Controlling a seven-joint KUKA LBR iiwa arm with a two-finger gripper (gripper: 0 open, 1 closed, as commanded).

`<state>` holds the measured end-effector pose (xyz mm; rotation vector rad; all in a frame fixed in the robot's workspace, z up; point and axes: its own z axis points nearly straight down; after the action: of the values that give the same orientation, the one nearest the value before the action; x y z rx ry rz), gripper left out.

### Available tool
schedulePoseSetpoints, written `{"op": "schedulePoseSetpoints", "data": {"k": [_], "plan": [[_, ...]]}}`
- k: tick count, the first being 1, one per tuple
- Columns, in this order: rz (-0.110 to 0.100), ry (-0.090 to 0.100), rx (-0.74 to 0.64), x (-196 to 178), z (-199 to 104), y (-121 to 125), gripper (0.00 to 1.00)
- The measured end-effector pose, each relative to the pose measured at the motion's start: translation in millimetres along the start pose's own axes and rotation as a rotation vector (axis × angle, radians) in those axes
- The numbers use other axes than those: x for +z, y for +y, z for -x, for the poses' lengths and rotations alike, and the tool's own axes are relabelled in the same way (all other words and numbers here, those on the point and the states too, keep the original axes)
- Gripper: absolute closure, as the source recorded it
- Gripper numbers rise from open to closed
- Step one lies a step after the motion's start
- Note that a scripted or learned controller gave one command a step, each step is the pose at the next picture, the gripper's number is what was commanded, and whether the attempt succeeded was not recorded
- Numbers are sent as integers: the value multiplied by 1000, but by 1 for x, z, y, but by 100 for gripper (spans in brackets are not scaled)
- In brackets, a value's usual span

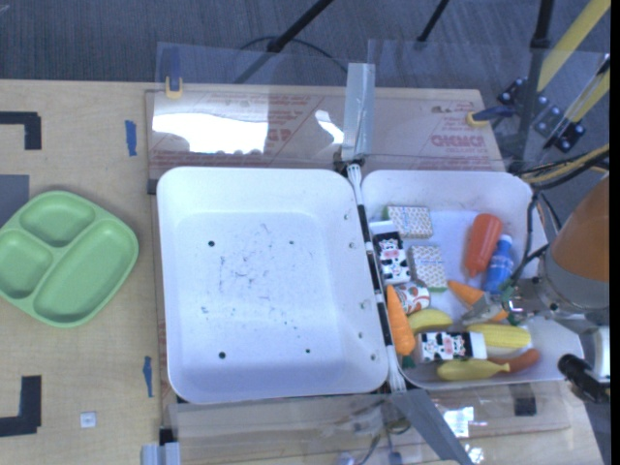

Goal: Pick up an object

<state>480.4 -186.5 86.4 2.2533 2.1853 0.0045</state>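
Many small toy foods are crowded into the right bin [441, 187], while the left bin [257, 187] is set beside it on the worktop [77, 376]. The end effector [496, 308] is seen low over the right bin's near right part, just above a corn cob [499, 336] and beside a blue bottle [499, 263]; whether it is spread or pressed together cannot be told. No object is seen between it. The corn cob is judged light, stiff and somewhat slippery plastic, best taken across its narrow middle. A carrot [399, 323] and a banana [470, 369] lie close by, so neighbours may be nudged.
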Motion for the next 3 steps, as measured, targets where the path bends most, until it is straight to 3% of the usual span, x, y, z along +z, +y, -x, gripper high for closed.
{"op": "schedulePoseSetpoints", "data": {"k": [1, 2, 3], "plan": [[1, -1, 109, 0, -19, 45, 0], [6, -3, 109, -11, -18, 47, 100], [-3, 1, -152, -26, 0, 28, 100]]}}
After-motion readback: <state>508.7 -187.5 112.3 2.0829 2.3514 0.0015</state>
